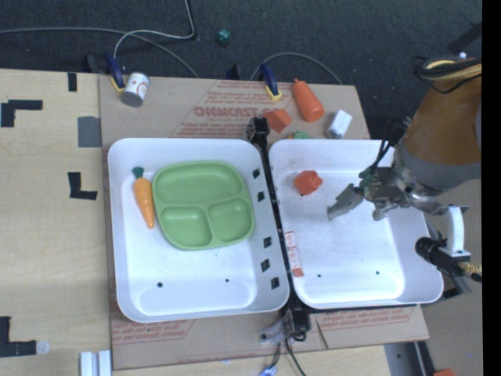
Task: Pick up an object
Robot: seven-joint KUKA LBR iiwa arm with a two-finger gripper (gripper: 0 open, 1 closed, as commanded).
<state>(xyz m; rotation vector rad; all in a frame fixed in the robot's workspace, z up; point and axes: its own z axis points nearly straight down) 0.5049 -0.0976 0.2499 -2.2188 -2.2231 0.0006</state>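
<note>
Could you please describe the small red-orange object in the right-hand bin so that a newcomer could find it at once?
Start at the right bin, the one the gripper hangs over. In its upper left part, near the divider between the bins, lies a small red-orange lump. It is the one loose thing on that bin's floor, unlike the toy carrot beside the green plate in the left bin.

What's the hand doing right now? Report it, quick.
Hand: open, holding nothing, over the right bin, right of the red object.

Even, fairly bright overhead light leaves soft faint shadows, the white bins (pixel 188 300) look slightly washed out, and the whole frame is mildly blurry.
</note>
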